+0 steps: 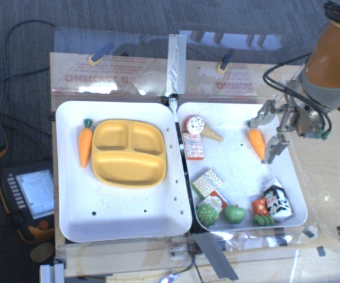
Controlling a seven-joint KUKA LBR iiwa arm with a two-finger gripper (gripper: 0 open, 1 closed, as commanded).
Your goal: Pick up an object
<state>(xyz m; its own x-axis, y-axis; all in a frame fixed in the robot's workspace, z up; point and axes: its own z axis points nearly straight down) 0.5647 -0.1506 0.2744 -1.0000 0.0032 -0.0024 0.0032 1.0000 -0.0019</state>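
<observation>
In the right bin, the hand (pixel 268 135) spreads metal fingers around a tapered carrot (pixel 256 142)

Arm (pixel 329 52): a thick round body, mostly orange in view, with a grey ring beneath the orange part.
Top edge: a dark piece sits at the upper end of the orange section.
Cable (pixel 281 75): thin and black, looping out from the grey ring on the side facing the bins.
Wrist: a cluster of grey metal parts with dark gaps between them; a small green spot shows on its outer side.
Gripper (pixel 268 135): two pale grey metal fingers (pixel 276 147), narrow and flat-sided.
</observation>
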